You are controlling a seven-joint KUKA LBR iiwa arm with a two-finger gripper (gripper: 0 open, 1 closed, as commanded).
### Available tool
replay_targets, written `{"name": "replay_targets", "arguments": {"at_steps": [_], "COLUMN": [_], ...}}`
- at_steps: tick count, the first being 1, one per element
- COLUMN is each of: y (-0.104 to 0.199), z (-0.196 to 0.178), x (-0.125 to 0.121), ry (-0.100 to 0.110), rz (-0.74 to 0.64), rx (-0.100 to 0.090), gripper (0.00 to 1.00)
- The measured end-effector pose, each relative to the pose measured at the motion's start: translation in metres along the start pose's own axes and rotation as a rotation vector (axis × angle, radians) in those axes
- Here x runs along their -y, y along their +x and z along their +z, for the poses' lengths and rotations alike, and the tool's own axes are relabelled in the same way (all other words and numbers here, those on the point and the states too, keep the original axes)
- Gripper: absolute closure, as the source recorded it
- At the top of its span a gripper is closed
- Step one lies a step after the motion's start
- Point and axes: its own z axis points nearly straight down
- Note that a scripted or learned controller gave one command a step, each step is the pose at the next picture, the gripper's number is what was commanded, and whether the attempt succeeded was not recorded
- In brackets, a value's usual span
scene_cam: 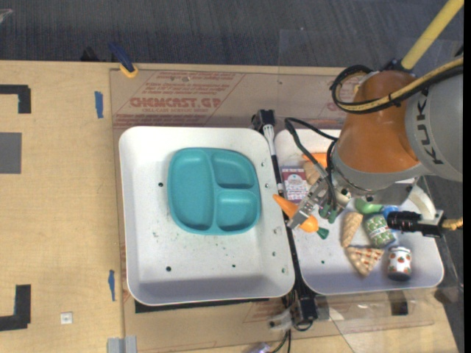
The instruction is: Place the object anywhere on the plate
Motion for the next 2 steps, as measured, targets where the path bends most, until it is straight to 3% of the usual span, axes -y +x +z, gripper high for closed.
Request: {"name": "replay_targets", "arguments": {"at_steps": [1,2], "y": [0.0233,0.0212], "z": [-0.0322,-0.0312], "x": [-0.0898,-0.0872], "ry": [-0.006,-0.002], "rz": [-0.005,0.0], "rx": [0.0,0.0], "gripper": [1.0,0.0]}}
